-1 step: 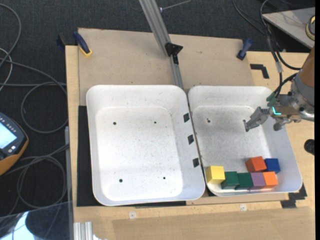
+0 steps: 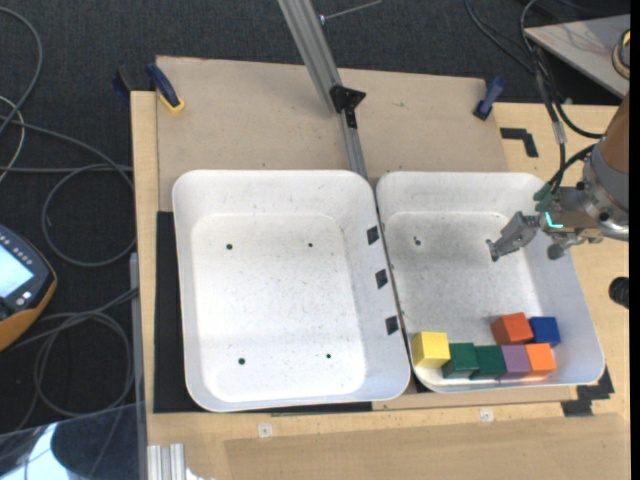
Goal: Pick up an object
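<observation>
Several coloured blocks cluster along the front edge of the right bin (image 2: 450,193): a yellow block (image 2: 432,347), two green blocks (image 2: 475,359), a purple block (image 2: 516,359) and an orange block (image 2: 540,358) in a row. Just behind that row lie a red-orange block (image 2: 512,327) and a blue block (image 2: 545,330). My gripper (image 2: 527,247) hangs over the right part of this bin, behind the blocks and apart from them. Its fingers are spread open with nothing between them.
The left bin (image 2: 200,193) sits beside the right one, with black clips along the shared rim. A slanted metal rail (image 2: 318,48) rises from the back of the bench. Blue clamps hold the board's back corners. Cables lie on the floor to the left.
</observation>
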